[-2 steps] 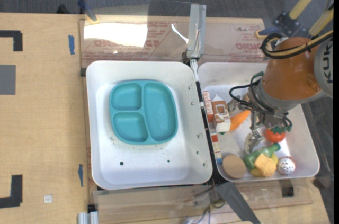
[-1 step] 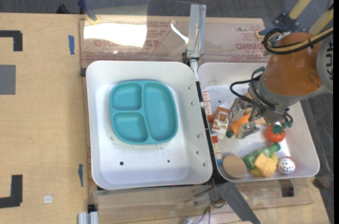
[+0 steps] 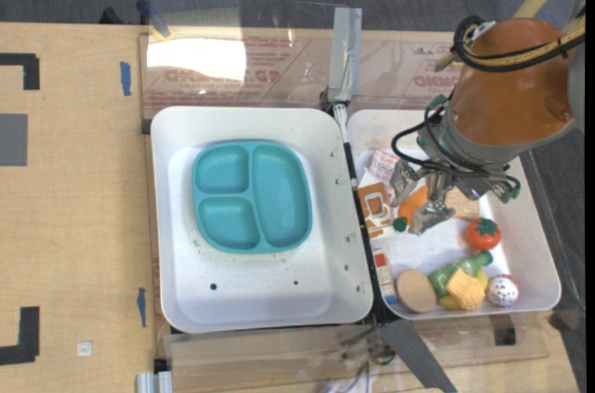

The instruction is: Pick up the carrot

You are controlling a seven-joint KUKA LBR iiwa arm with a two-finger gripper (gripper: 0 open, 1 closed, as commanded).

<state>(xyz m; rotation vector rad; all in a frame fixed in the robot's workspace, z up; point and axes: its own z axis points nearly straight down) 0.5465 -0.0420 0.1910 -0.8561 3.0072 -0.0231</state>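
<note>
Pincer point(image 3: 420, 203) low in the right bin point(image 3: 544, 275), its fingers closed around the carrot point(image 3: 412, 204), whose green top pokes out just left of them. Tomato point(image 3: 482, 233) to its right; corn point(image 3: 465, 286) and potato point(image 3: 416, 291) below; teal tray point(image 3: 251, 196) far left.

I see two white bins point(image 3: 177, 224) on a tan worktop point(image 3: 65, 196) marked with black corner tape and blue tape bits. The left bin carries a teal divided tray point(image 3: 251, 196). In the right bin, the carrot point(image 3: 412, 201) is orange with a green end, the tomato point(image 3: 482, 234) red-orange with a green top, the corn point(image 3: 467, 289) yellow, and the ball point(image 3: 503, 291) white and dimpled.
</note>
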